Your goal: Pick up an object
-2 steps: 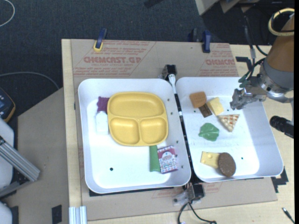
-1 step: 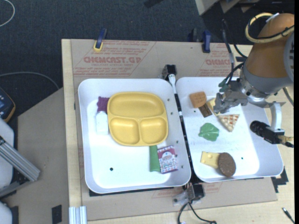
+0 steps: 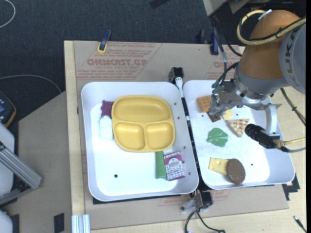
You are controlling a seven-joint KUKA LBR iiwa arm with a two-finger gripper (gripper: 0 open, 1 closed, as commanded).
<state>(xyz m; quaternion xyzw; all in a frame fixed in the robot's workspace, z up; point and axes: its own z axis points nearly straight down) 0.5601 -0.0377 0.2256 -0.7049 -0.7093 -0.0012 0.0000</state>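
1. Looking down into the right bin (image 3: 279,171), you find the gripper (image 3: 217,108) low over its upper left part, hanging from the grey and orange arm (image 3: 265,57) that comes in from the right.
2. You cannot tell from this slant whether the gripper is spread or pressed together; the wrist body covers the tips, so do not count anything as held.
3. The nearest candidates sit right at the gripper: the orange cracker piece (image 3: 204,103) just to its left, and the brown piece (image 3: 214,116) touching or directly under it. Which of the two lies in line with the tips, you cannot tell.
4. The cracker piece looks flat, squarish and waffle-textured, lying close to the bin's left wall. That wall probably leaves little room for a finger on that side.
5. The other pieces lie toward you from the gripper: the pizza wedge (image 3: 238,126) just beside, the green leaf (image 3: 217,137) below, the cheese slab (image 3: 218,165) and brown round (image 3: 235,171) well apart near the front rim.
6. The left bin (image 3: 92,130) holds the yellow tray (image 3: 143,123), far from the gripper.
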